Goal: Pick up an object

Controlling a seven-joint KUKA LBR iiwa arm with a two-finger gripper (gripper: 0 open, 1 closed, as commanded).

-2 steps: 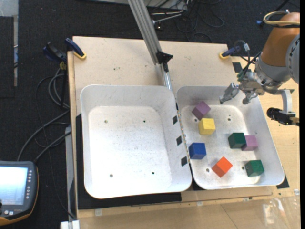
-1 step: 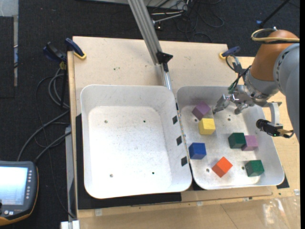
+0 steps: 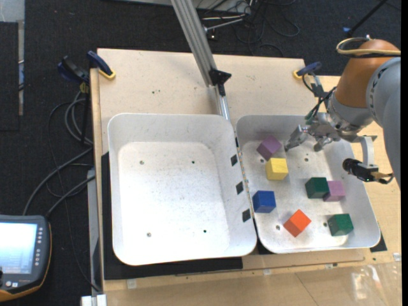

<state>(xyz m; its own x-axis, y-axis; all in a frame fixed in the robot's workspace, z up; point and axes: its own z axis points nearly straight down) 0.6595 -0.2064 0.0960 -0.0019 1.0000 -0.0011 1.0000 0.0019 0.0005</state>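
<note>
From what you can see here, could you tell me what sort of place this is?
Probably a robotics lab bench: a grey-and-orange arm over a white bin of coloured blocks, clamps on the board, a teach pendant beside it.

Two white bins (image 3: 172, 123) sit on a tan desk (image 3: 159, 75), the left one speckled with dark dots. The right bin holds a yellow cube (image 3: 277, 169), blue cube (image 3: 264, 201), orange cube (image 3: 297, 222), two green cubes (image 3: 316, 187) and two purple cubes (image 3: 269, 147).

No legible txt, labels, brands or nos. anywhere. Pendant screen (image 3: 19, 247) at lower left is lit, but its content is too small/blurry to read.
</note>
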